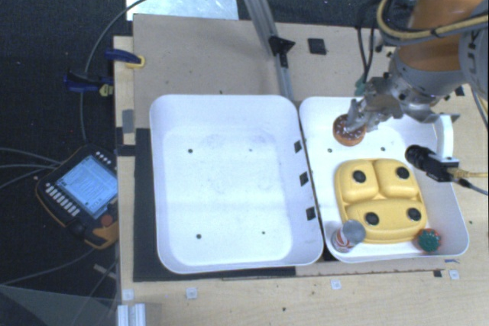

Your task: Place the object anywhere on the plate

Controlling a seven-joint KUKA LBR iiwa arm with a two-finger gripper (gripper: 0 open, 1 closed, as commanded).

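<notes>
- Left bin [221, 179] sits on the table [206, 57], nothing much going on there.
- Right bin [451, 195] has a yellow plate [382, 198] with four sections; a grey-and-red thing [348, 234] touches its left corner, a green ball [429, 240] its right.
- End effector [356, 121] is down over a small brown object [348, 133] at the bin's back, well off the plate. Can't tell if it's gripping.

1. A left white bin [221, 187] sits on the brown bench board [206, 57].
2. A teach pendant [80, 191] with a lit screen lies on the dark floor, left of the bench.
3. A blue clamp [84, 82] and a yellow-tipped clamp [122, 57] grip the board's left edge.
4. A grey metal pole [256, 0] slants down to the board's top.
5. A small black square [317, 46] lies near that pole.
</notes>
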